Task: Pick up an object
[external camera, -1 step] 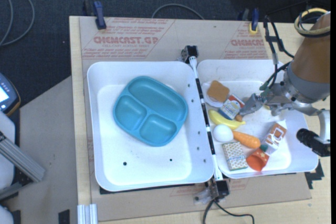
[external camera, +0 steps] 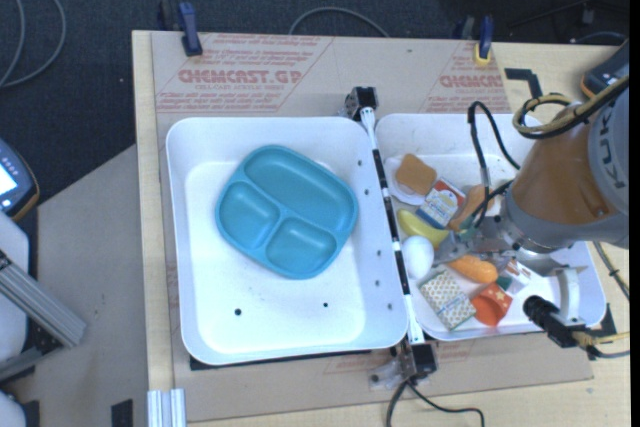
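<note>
Gripper (external camera: 487, 250) is lowered into the right bin (external camera: 590, 310) among the toy food, just beside the orange piece (external camera: 472, 268) — its state cannot be told. A reach is judged underway; next, one item must be closed on cleanly and lifted.

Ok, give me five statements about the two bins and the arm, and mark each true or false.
1. The blue divided plate lies in the left bin. True.
2. The arm is over the left bin. False: it is over the right bin.
3. A white egg lies near the right bin's left wall. True.
4. The plate holds the orange carrot. False: the carrot lies in the right bin.
5. Two blue clamps grip the board's far edge. True.
</note>
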`<act>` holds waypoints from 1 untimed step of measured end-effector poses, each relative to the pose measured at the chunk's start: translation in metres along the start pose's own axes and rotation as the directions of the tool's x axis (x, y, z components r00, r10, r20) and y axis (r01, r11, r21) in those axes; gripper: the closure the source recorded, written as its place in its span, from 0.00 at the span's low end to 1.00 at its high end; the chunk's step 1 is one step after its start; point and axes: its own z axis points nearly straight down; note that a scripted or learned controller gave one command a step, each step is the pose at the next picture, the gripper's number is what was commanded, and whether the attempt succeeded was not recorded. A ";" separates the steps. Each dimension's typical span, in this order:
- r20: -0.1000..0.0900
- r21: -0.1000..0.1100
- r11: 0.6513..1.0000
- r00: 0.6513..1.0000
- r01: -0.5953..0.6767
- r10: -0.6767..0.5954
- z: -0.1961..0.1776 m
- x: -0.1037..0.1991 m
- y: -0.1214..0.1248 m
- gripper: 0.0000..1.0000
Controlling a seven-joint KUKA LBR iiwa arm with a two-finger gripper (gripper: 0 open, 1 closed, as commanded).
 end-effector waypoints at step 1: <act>-0.001 -0.006 1.000 1.000 0.002 -0.002 -0.015 0.002 0.002 1.00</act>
